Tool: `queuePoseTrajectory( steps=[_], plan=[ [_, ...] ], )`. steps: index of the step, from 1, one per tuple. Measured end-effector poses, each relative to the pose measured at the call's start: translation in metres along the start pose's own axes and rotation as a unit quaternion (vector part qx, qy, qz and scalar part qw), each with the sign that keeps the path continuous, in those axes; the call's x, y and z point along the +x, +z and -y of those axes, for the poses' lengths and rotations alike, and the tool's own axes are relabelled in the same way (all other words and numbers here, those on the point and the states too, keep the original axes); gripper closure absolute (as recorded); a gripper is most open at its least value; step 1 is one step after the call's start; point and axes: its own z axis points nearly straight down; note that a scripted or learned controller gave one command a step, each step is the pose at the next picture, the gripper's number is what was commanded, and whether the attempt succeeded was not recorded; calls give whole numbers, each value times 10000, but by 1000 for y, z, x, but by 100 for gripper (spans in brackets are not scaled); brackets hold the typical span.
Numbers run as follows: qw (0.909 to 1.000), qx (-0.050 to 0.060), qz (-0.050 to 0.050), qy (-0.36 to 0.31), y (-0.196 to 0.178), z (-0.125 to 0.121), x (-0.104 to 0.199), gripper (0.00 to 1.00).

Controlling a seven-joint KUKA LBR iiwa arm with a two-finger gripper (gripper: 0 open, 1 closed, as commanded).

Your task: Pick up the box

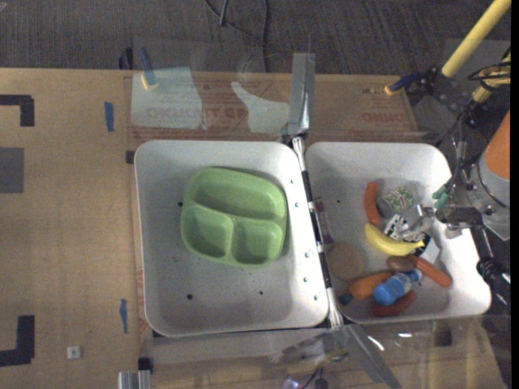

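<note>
The box (398, 198), small and grey with a green and white print, lies in the right bin (349, 162) near its middle. My gripper (410, 226) reaches in from the right and hangs low just below and to the right of the box, over a yellow banana (386, 242). Its tip overlaps the banana's right end. Whether it touches the box I cannot tell.
Around the box lie an orange-red sausage (371, 200), a brown round piece (349, 259), a carrot (369, 284), a blue bottle (399, 286) and a red sausage (434, 272). The left bin (162, 282) holds a green divided plate (235, 215).
</note>
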Motion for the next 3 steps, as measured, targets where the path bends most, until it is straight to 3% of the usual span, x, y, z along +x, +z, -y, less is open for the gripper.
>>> queuePoseTrajectory(
  steps=[1, 2, 3],
  plan=[
    [9990, -22, 9, -456, -30, -23, -25, 0],
    [9987, -39, 7, -500, 158, 0, 1, 0],
    [9988, -58, 14, -484, 148, -1, -1, 100]
  ],
)
